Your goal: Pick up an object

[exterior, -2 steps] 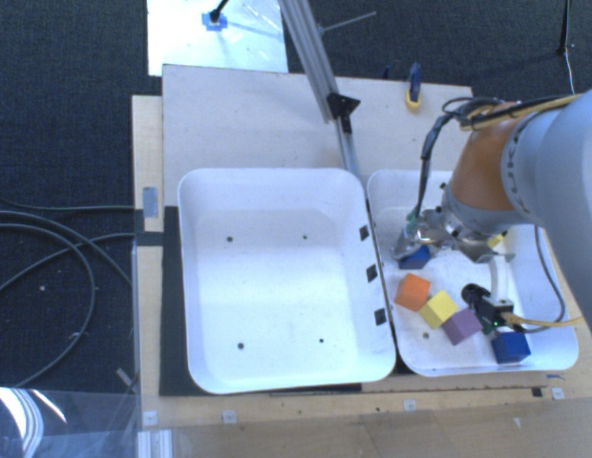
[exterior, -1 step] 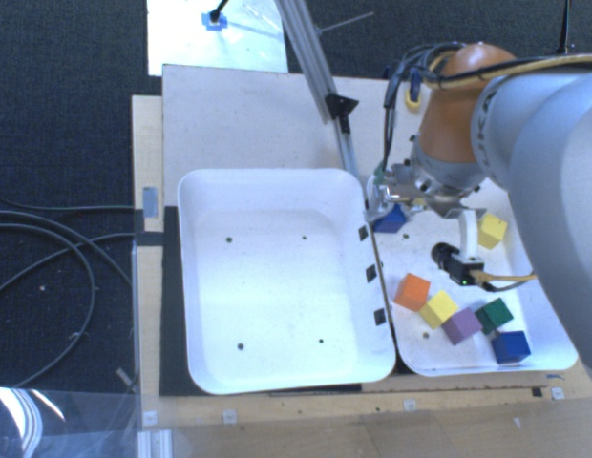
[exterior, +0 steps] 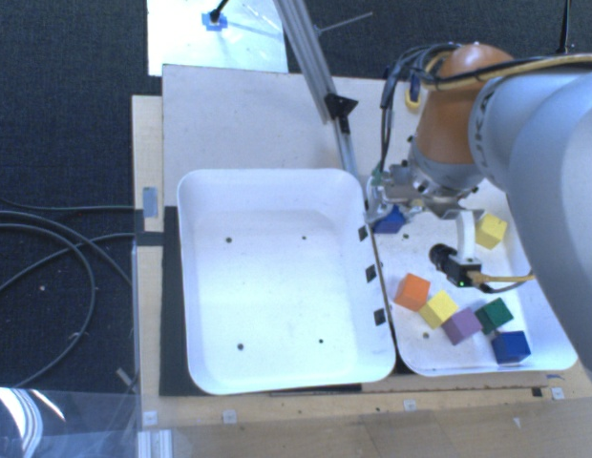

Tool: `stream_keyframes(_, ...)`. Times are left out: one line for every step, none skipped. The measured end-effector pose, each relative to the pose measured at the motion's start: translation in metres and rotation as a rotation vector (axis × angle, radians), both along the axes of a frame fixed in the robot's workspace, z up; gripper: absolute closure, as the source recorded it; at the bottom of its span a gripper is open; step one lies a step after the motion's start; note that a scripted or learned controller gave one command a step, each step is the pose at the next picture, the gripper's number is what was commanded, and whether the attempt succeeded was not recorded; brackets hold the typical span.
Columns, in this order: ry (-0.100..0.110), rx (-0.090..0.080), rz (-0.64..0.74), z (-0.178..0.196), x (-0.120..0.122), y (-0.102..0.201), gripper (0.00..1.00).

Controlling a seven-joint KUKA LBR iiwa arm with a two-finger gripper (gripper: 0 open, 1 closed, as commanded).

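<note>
Hand (exterior: pixel 387 210) low over right bin's (exterior: pixel 544 356) upper-left corner; blue block (exterior: pixel 390 221) right at its tip, touching. Grip state: can't tell, fingers hidden by wrist. Other blocks in right bin: yellow (exterior: pixel 491 230), orange (exterior: pixel 412 291), 2nd yellow (exterior: pixel 437 308), purple (exterior: pixel 461 325), green (exterior: pixel 494 314), dark blue (exterior: pixel 511 346). Left bin (exterior: pixel 205 351) alongside on bench (exterior: pixel 239 113).

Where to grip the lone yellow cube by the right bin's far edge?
Probably from straight above, fingers on two opposite side faces of the yellow cube. It sits flat and apart from the cluster, so its sides look free. The right bin wall is close beside it; avoid that side.
</note>
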State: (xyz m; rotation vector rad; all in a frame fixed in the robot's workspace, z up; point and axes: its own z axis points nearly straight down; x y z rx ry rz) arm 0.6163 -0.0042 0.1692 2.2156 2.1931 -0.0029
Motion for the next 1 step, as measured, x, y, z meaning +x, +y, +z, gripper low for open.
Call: stream_keyframes(0.011,0.029,0.015,0.0025,-0.0015,0.022,1.0)
